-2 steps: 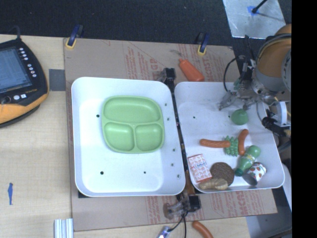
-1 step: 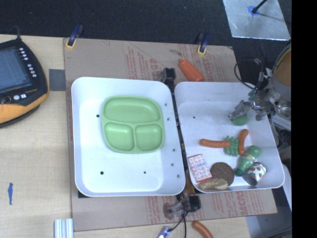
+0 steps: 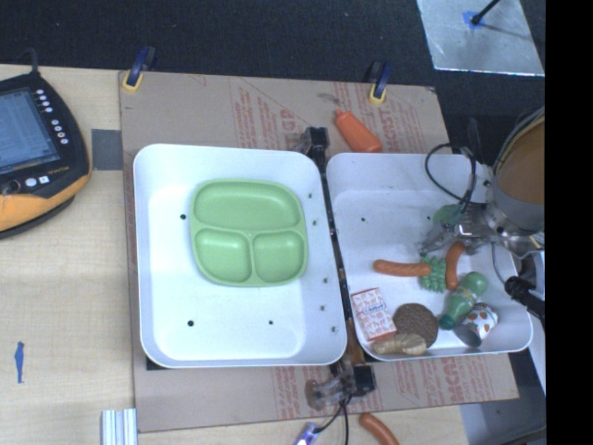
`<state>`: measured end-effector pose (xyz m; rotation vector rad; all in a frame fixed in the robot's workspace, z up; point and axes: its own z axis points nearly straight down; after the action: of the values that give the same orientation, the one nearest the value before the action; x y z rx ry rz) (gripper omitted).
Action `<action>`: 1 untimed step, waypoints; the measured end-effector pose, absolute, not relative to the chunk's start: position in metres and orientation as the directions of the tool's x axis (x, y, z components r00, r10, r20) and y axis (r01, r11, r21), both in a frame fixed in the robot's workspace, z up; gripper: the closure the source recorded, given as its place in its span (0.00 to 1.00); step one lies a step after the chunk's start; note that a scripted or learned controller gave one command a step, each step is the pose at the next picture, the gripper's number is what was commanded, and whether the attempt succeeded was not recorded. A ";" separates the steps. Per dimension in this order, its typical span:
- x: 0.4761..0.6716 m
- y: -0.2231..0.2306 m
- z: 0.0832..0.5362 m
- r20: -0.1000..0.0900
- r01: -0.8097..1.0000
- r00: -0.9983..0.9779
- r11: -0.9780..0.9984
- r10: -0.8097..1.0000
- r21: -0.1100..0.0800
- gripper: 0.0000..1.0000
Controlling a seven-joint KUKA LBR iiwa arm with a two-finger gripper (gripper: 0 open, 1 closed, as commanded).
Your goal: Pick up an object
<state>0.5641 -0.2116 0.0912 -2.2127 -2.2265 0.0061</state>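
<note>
Over in the right bin [image 3: 371, 188], claw [image 3: 454, 239] sits low w/ an orange carrot [image 3: 452, 265] touching its tips; can't tell if it's actually gripping or open tbh.

Two bins side by side on tabletop [image 3: 74, 276]. In left bin [image 3: 157, 323], divided plate [image 3: 248, 232]. In right bin [image 3: 371, 193], toy carrot [image 3: 404, 268], card [image 3: 372, 311], cookie [image 3: 416, 321] and cup [image 3: 479, 324] toward near right. Pendant [image 3: 32, 156] far left of both.
</note>
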 end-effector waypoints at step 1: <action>0.564 -0.213 0.102 -0.002 1.000 -0.010 0.010 1.000 -0.005 1.00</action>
<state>0.5643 -0.2126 0.1018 -2.2088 -2.2312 0.0087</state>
